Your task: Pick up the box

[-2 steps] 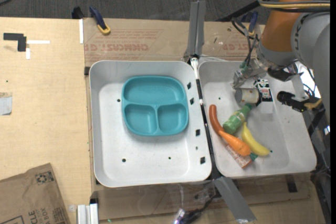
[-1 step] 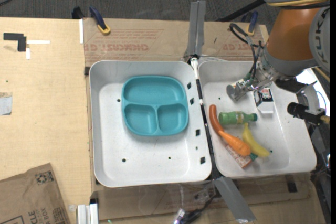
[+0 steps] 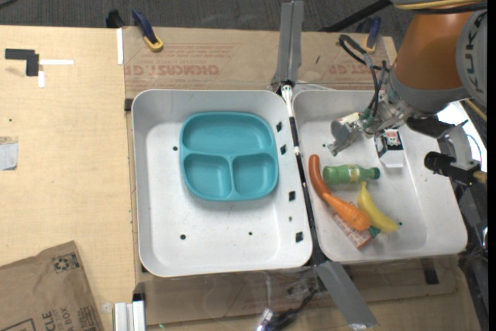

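The box [image 3: 393, 151] is a small white carton with a black and red label. It lies in the back right part of the right bin [image 3: 434, 232]. My gripper [image 3: 341, 137] hangs low over the same bin, a short way left of the box and just above the green bottle [image 3: 350, 174]. The grey wrist and orange band rise behind it to the upper right. The box lies apart from the gripper.
In the right bin, besides the bottle, lie a red chili [image 3: 314, 173], a carrot [image 3: 346, 212], a banana [image 3: 375, 217] and a flat packet [image 3: 358, 236] under the carrot. The left bin [image 3: 155, 190] holds a teal divided plate [image 3: 229, 156]. A metal divider [image 3: 291, 50] stands between the bins.
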Motion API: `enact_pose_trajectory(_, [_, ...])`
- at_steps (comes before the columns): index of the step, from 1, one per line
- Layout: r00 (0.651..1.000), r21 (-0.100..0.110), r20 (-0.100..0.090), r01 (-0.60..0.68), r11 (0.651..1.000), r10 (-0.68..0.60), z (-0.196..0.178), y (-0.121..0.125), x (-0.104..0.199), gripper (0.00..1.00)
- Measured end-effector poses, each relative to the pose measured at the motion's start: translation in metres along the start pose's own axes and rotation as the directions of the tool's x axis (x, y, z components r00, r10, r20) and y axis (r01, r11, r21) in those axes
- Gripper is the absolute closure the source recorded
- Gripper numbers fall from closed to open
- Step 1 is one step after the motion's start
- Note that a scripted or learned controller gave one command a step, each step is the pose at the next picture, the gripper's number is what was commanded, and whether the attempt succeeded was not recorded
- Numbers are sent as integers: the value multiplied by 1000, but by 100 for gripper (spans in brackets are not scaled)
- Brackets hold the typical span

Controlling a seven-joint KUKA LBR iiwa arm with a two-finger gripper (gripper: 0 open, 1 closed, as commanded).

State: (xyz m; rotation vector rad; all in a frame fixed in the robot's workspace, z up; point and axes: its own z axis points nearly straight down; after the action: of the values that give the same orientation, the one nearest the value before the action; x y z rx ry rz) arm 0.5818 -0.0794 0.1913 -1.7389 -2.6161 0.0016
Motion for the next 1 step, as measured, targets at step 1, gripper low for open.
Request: enact_pose_trajectory(1, [998, 0, -1, 61, 998, -61, 93, -20, -22, 0])
